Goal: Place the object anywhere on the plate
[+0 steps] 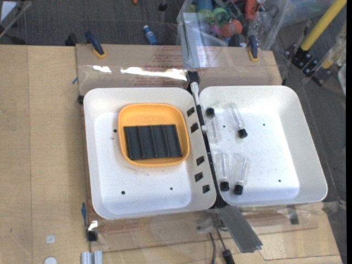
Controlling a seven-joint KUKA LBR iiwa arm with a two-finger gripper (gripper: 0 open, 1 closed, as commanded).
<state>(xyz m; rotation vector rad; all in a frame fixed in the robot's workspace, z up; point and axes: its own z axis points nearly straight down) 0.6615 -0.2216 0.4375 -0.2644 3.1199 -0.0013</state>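
You see the clear tub point(231, 15) cut off by the top edge, and its coloured contents are too jumbled and blurred for you to name. The yellow bar point(324, 18) beside it runs out of the picture's corner. In the right bin point(286, 147), the vials point(240, 169) are see-through against white, so you can't trace their outlines or count them surely; the black caps are clearer. A dark ridged block point(152, 142) hides the floor of the plate point(154, 111), and you can't tell what it is. The bottom edge cuts through the cable point(217, 252) and the small pale pieces point(91, 256). The black tabs point(199, 161) between the bins are too small to identify.
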